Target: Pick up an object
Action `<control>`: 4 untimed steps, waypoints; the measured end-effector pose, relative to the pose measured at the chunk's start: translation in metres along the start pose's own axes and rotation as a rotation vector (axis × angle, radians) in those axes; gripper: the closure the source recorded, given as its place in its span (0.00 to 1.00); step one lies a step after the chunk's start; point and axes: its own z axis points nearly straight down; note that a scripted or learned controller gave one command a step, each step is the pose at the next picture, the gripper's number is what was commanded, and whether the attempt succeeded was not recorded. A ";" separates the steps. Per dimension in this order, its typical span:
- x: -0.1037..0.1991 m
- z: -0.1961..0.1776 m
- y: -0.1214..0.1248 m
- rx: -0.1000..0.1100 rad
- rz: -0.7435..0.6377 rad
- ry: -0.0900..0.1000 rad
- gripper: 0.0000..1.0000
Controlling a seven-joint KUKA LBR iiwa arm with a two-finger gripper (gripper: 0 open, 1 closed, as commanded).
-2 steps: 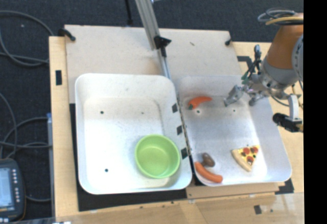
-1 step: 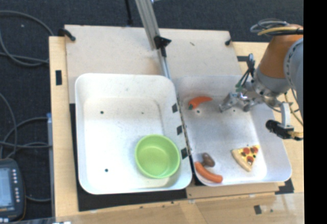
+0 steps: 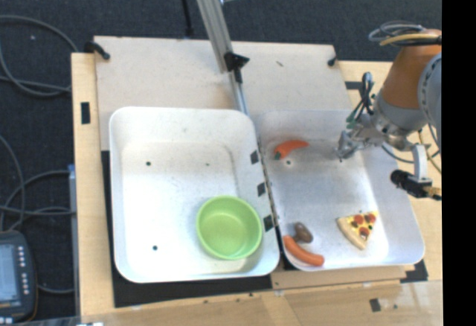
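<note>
Four toys sat in right bin (image 3: 387,243); gripper (image 3: 346,147) hovered near carrot (image 3: 289,147), jaw state unreadable, nothing visibly held.

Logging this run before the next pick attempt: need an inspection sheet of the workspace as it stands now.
Surface: left bin and right bin side by side on the bench.
Job's things: green bowl in the left bin; orange carrot, pizza slice, sausage and a small brown item in the right bin.
Clutter: nothing seen.
Grippers: gripper above the right bin's far side, holding nothing visible.
Cables: cables on the floor at left.
Surroundings: dark floor, metal mast, a handheld screen at lower left.
</note>
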 end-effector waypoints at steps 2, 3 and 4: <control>-0.006 -0.126 0.005 -0.005 -0.004 0.003 1.00; -0.006 -0.130 0.005 0.002 -0.005 0.004 1.00; 0.047 -0.141 0.004 0.002 -0.009 0.006 1.00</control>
